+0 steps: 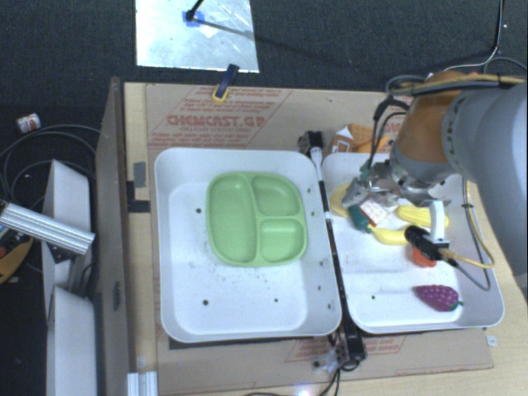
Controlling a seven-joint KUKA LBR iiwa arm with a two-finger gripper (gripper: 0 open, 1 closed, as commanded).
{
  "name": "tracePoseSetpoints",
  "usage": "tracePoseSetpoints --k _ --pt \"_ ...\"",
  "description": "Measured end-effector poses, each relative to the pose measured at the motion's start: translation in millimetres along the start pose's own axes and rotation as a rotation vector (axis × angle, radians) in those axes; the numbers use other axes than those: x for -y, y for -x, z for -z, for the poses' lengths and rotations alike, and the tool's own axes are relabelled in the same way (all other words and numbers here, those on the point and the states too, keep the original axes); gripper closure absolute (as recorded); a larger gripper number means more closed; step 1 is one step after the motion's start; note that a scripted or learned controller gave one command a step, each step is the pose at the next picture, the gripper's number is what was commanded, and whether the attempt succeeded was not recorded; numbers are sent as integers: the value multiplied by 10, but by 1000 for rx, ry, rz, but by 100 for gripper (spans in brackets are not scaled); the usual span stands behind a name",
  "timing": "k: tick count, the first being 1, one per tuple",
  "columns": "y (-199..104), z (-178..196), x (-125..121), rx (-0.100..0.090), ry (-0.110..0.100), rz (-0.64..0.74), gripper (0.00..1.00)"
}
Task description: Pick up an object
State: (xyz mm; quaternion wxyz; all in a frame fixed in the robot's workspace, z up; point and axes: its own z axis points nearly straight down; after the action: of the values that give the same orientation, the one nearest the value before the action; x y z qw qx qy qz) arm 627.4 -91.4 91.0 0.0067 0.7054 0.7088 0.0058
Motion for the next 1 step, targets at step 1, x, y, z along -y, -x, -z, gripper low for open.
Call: tracePoseSetpoints --k 1 --pt "-9 -3 -30 1 -6 -1 0"
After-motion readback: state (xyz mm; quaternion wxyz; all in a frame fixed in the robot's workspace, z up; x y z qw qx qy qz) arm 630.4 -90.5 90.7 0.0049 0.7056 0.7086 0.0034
